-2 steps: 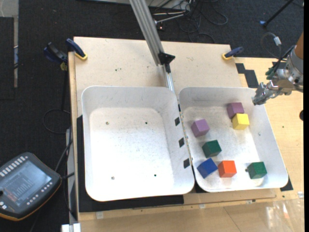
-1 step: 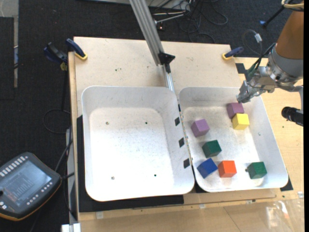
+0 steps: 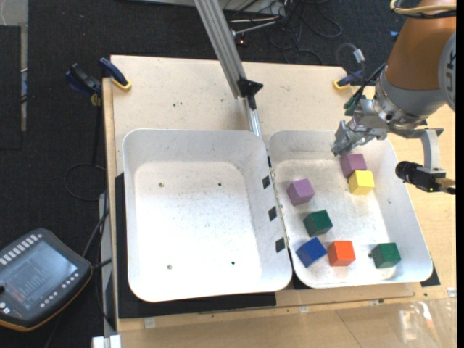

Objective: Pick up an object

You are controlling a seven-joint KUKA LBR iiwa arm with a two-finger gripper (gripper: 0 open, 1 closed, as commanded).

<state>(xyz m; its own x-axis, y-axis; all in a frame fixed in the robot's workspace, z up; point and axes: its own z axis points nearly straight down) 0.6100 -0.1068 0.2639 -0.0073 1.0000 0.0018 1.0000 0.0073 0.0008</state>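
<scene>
A pale wooden bench sits on a dark floor strewn with cables, with two shallow white bins side by side on it. The left bin is speckled with dark flecks. The right bin holds seven blocks. A pink block lies at the far right, with a yellow block touching its near side. A purple block lies left of those, near the bin's middle, and a dark green block just nearer. Along the near edge run a blue block, an orange block beside it, and a green block close to the right corner. The gripper hangs at the far side of the right bin, just beside the pink block; I cannot tell whether it is apart or together. Open floor shows between the purple block and the yellow one. A slanted metal pole crosses the far bench. Blue and yellow clamps grip the far left corner. A handheld controller lies near left.
</scene>
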